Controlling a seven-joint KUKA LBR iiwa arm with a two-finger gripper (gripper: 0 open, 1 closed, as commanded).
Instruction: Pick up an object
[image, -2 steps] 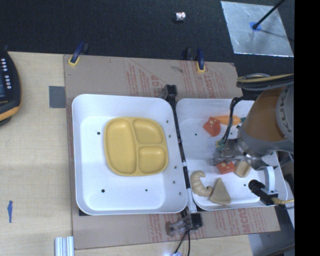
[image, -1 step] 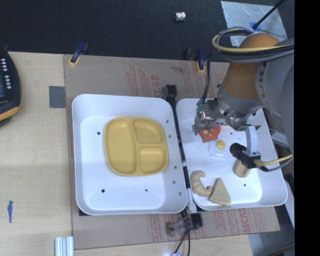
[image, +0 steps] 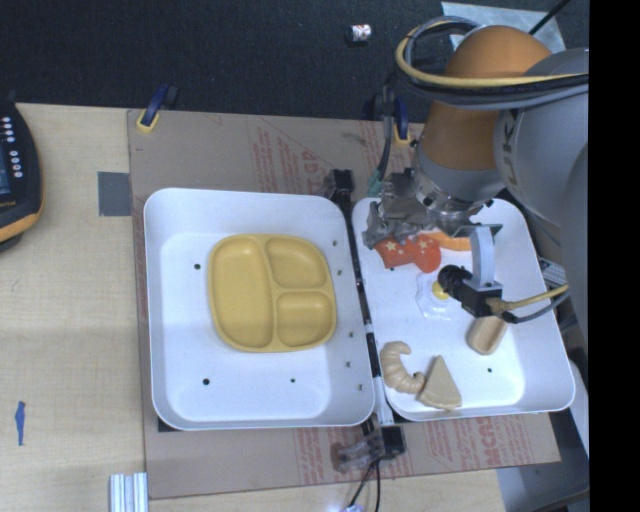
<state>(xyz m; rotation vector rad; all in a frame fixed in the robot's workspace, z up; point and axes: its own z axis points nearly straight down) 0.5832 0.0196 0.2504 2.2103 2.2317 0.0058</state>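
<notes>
your gripper (image: 392, 228) sits low in the right bin (image: 530, 385), right over the red piece (image: 410, 255), which lies just under it near the bin's left wall.

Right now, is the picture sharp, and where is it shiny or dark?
In the camera view, the yellow plate looks sharp; the left bin is bright white with a soft shadow along its left wall; the arm looms large and slightly blurred, shading the red object.
</notes>
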